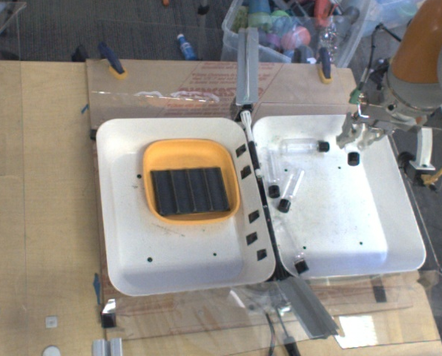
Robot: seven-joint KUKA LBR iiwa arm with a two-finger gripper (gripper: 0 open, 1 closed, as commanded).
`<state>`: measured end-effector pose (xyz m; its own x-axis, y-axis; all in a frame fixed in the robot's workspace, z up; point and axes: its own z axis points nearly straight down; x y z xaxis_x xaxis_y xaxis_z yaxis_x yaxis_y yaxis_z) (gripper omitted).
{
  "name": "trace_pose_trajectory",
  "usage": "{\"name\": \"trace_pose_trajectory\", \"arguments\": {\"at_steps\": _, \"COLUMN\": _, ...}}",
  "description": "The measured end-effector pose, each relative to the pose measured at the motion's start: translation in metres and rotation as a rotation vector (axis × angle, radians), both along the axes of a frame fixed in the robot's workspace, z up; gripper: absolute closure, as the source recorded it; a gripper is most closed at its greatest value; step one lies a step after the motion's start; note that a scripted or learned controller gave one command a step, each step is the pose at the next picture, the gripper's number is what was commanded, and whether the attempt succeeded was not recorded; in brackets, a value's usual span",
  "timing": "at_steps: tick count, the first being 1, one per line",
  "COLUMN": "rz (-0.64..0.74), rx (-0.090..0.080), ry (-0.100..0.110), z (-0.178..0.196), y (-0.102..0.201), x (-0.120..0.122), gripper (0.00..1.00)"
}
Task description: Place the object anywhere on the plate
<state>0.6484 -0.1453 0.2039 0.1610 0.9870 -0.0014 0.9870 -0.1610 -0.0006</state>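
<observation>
Just now the gripper (352, 141) hangs over the far right part of the right bin (369, 228), and whether it is apart or together cannot be told from this slanted view. To its left, near it, lies a clear tube with a black cap (302, 147); further left and nearer the camera lie two more clear tubes (284, 188). Well away to its left, in the left bin (124, 265), sits the yellow plate (156, 156) with a dark ribbed block (190, 191) resting on it.

Yellow plate (191, 153); black ribbed object (190, 191) on it; 2 white bins (332, 251).
</observation>
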Motion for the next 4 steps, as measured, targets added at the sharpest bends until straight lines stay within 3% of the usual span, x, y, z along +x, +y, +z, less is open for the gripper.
{"name": "trace_pose_trajectory", "arguments": {"at_steps": 1, "rz": 0.083, "rx": 0.0, "ry": -0.004, "z": 0.0, "y": 0.032, "x": 0.019, "gripper": 1.0}}
{"name": "trace_pose_trajectory", "arguments": {"at_steps": 2, "rz": 0.285, "rx": 0.001, "ry": -0.005, "z": 0.026, "y": 0.077, "x": 0.019, "gripper": 1.0}}
{"name": "trace_pose_trajectory", "arguments": {"at_steps": 3, "rz": 0.364, "rx": 0.0, "ry": -0.005, "z": 0.051, "y": 0.102, "x": 0.019, "gripper": 1.0}}
{"name": "trace_pose_trajectory", "arguments": {"at_steps": 4, "rz": 0.538, "rx": 0.0, "ry": -0.006, "z": 0.059, "y": 0.131, "x": 0.019, "gripper": 1.0}}
